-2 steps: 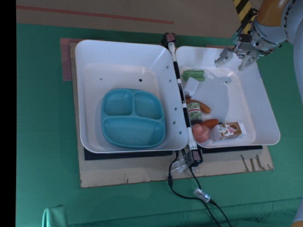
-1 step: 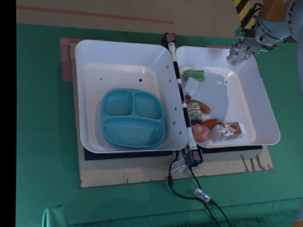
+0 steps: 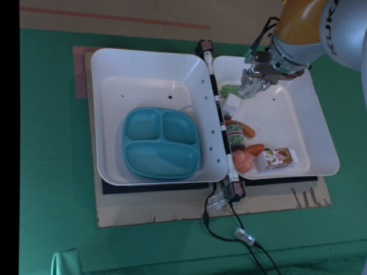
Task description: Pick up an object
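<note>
My gripper (image 3: 250, 89) hangs over the back left part of the right bin (image 3: 298, 125), tilted down toward the divider. Just left of it and below lie a green item (image 3: 229, 89) and a small white box (image 3: 232, 103). Along the bin's left wall further forward are an orange sausage-shaped piece (image 3: 243, 128), a dark green-labelled can (image 3: 235, 137), a small carrot (image 3: 255, 149) and a round orange-red fruit (image 3: 242, 161). A small brown and white carton (image 3: 276, 158) lies on its side at the front.
The left bin (image 3: 114, 73) holds a teal divided plate (image 3: 161, 143). A divider rail (image 3: 217, 105) runs between the bins. Cables (image 3: 229, 222) trail over the green bench in front. The arm's orange band (image 3: 304, 10) rises at the top right.
</note>
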`<state>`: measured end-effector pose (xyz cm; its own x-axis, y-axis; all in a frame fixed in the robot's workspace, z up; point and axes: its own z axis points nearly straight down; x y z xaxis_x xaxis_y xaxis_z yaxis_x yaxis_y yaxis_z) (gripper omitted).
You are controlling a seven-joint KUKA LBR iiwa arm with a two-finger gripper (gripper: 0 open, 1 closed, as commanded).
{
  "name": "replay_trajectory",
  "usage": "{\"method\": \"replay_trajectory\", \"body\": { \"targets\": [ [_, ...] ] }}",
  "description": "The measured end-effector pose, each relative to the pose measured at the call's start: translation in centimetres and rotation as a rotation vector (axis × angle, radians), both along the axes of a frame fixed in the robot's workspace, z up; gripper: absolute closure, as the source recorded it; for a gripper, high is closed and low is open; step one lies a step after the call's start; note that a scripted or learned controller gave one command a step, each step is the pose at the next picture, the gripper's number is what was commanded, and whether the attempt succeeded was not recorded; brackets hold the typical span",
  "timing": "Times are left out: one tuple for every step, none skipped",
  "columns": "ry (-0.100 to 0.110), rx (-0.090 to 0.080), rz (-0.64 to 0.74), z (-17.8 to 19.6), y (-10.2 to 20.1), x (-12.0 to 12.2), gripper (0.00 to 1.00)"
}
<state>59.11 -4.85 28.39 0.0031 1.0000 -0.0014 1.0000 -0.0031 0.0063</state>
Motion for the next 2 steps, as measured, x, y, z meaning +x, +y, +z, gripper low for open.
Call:
{"method": "replay_trajectory", "body": {
  "targets": [
    [-0.001,0.000,-0.001,0.0,-0.1,0.0,0.00],
    [-0.026,-0.009,-0.006,-8.9,-5.6,8.1,0.00]
  ]
}}
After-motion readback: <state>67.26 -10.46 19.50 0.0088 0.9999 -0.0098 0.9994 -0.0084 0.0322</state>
